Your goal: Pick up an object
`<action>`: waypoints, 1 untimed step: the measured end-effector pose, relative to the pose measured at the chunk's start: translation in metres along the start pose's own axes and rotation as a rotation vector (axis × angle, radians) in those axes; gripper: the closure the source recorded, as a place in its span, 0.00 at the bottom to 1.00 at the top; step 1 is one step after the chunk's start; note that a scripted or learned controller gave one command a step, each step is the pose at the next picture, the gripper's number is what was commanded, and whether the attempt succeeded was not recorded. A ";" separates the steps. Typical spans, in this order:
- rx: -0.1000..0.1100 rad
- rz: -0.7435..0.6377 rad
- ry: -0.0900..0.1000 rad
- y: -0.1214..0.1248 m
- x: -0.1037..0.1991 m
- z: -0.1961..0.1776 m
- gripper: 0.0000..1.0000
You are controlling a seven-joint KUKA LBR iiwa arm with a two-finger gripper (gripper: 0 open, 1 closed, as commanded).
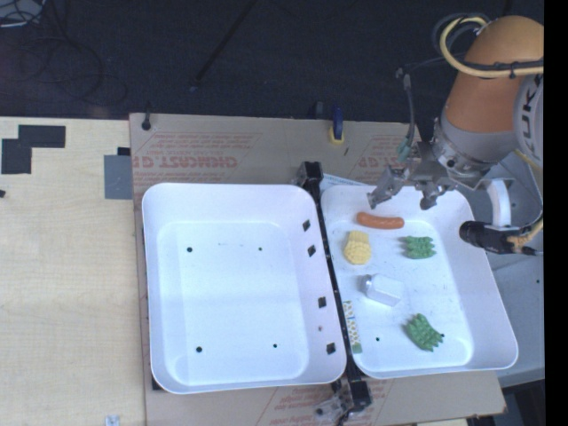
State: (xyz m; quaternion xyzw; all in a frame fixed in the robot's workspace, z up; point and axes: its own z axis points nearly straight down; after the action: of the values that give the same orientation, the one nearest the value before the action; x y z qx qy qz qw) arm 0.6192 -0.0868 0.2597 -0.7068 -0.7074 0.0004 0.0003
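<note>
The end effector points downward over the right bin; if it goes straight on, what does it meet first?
Probably the sausage, which lies just below the open end effector in the right bin. Depth is unclear from this slanted view, so it may instead meet bare bin floor beside it.

The arm (497, 69) is cut off by the right edge.

The right bin (484, 327) is crowded. A sausage (380, 221) lies near its far rim, with the corn (357, 248) just below it and a green piece (417, 247) to the corn's right. A clear block (382, 289) sits nearer than the corn, and a second green piece (423, 332) lies well toward the near rim. Open floor lies along the right wall and between block and near rim. The gripper (408, 189) hangs over the far rim above the sausage.
</note>
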 end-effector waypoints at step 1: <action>0.013 0.001 0.001 0.004 -0.010 0.127 0.00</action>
State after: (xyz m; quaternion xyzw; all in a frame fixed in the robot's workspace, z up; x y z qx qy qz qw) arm 0.6230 -0.0970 0.1325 -0.7070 -0.7071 0.0047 0.0054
